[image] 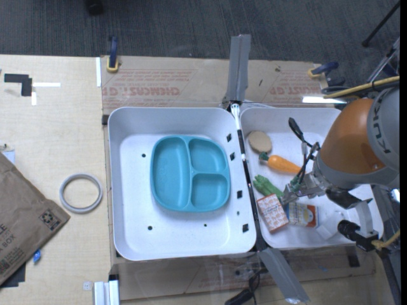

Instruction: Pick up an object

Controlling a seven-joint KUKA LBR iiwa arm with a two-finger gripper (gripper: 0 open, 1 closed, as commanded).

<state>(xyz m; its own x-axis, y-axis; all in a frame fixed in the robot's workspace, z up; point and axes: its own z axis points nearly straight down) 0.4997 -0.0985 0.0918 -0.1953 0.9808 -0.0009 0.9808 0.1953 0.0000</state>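
The hand (pixel 294 191) hovered over the small red printed carton (pixel 272 212); its state could not be determined. Brown cardboard (pixel 149 81) behind the bins read "CHEMCNTS" inverted.

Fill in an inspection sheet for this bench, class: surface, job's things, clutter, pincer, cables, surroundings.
Surface: two white bins, left bin, right bin.
Job's things: right bin holds carrot, tan round piece, green item, red packet, small carton.
Clutter: teal divided tray in left bin.
Pincer: pincer low over right bin; grip unclear.
Cables: nothing seen.
Surroundings: tape ring, brown cardboard on bench.
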